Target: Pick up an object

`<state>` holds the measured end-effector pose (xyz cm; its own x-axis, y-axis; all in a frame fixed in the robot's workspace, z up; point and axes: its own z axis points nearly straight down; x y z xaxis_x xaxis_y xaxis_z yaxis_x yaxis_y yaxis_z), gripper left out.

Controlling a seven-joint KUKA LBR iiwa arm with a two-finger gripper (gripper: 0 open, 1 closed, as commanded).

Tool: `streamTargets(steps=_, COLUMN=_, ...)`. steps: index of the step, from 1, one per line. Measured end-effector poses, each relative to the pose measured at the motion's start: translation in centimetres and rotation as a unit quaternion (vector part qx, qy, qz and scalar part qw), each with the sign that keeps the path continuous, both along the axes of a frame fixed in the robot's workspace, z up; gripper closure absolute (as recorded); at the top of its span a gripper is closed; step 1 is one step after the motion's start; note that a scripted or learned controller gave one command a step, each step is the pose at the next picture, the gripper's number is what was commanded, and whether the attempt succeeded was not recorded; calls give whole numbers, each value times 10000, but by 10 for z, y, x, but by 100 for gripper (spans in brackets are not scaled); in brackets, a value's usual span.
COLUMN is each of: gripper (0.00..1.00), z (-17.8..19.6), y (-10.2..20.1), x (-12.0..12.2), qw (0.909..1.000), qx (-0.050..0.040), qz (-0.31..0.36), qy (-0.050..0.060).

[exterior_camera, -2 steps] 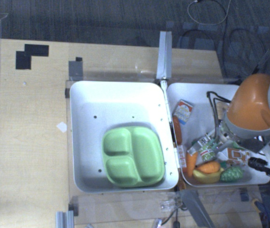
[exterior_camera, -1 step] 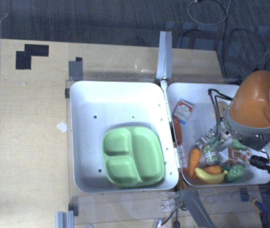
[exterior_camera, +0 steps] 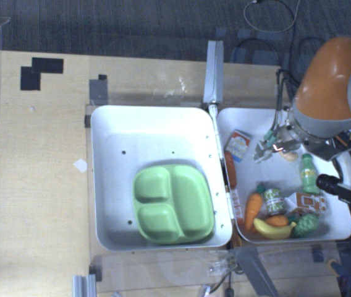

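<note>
Fingers point(exterior_camera: 267, 148) seen apart, nothing between them, low in the right bin point(exterior_camera: 347, 228). Small carton point(exterior_camera: 238, 145) lying just beside, leftward. Judged light, stiff, crushable; best gripped across its narrow sides.

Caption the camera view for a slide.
Grey arm's tool hovers over the right white bin of toy groceries; a green divided plastic plate lies in the left white bin.
</note>
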<state>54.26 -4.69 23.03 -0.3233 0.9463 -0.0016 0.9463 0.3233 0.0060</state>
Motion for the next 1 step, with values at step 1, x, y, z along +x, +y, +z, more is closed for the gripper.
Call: streamTargets(steps=1, gripper=100, z=98, y=-41, x=-21, qw=9999, qx=-8, qz=-121, qy=-12)
